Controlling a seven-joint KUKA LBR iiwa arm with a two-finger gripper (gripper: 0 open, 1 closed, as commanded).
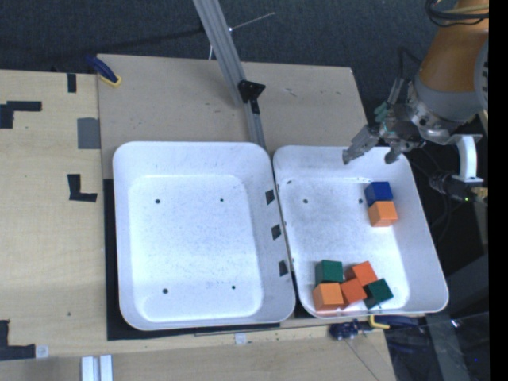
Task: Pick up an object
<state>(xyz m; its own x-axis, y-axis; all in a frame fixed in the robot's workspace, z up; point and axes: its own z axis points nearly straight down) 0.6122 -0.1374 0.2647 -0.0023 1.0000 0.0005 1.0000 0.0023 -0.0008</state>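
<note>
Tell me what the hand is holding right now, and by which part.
Nothing. The hand hangs open above the right bin's far edge, nothing between its fingers.

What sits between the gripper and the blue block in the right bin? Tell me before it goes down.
Nothing visible. The gripper, fingers spread, hangs over the far rim of the right bin. The blue block lies just nearer the camera, with bare bin floor around it except an orange block touching its near side.

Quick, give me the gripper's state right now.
Gripper: open, holding nothing, above the far rim of the right bin.
</note>
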